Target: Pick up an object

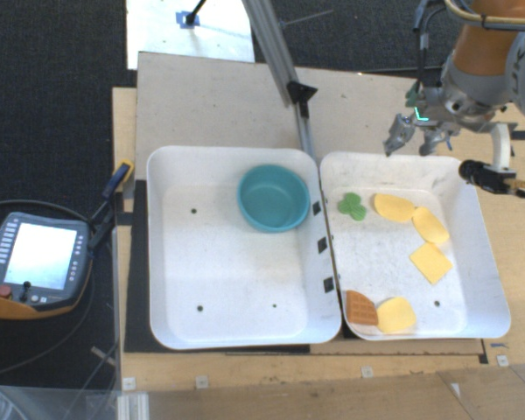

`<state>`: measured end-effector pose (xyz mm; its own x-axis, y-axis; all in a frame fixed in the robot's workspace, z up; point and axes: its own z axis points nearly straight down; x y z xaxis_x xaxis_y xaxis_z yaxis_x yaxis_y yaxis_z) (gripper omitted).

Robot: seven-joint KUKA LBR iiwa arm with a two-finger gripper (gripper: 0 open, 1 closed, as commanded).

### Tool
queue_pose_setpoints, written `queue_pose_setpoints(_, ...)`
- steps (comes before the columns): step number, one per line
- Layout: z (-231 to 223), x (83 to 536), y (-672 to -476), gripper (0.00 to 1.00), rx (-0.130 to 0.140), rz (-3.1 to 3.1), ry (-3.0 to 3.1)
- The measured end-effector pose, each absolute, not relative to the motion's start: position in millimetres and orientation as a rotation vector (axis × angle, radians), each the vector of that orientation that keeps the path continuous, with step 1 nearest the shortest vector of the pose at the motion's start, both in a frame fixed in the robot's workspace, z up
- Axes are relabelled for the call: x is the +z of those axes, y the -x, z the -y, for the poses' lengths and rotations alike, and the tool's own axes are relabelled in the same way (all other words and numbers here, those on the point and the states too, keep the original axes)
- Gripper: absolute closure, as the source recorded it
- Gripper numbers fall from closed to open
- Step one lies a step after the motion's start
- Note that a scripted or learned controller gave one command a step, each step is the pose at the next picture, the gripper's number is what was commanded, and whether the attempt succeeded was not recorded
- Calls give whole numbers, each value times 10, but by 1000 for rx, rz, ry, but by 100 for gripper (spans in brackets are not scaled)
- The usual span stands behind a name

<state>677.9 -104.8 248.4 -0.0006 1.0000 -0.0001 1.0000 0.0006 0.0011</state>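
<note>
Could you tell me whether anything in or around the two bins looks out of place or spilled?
Nothing stands out. The teal bowl sits upright in the left bin, and the yellow pieces, green piece and waffle-like brown piece all lie inside the right bin.

I had one fixed cam above the bench, looking down at a slant — far enough back to take in both bins whole. The left bin (171,261) sat center-left in frame, the right bin (477,261) toward the right side. The arm (494,38) came in from the upper right corner. Bench edge & dark floor showed along the left — w/ a pendant (37,261) there.
</note>
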Motion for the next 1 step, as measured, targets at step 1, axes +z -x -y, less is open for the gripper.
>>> queue_pose_setpoints(1, 1048, 2485, -6779, 0, 1, -2222, -2220)
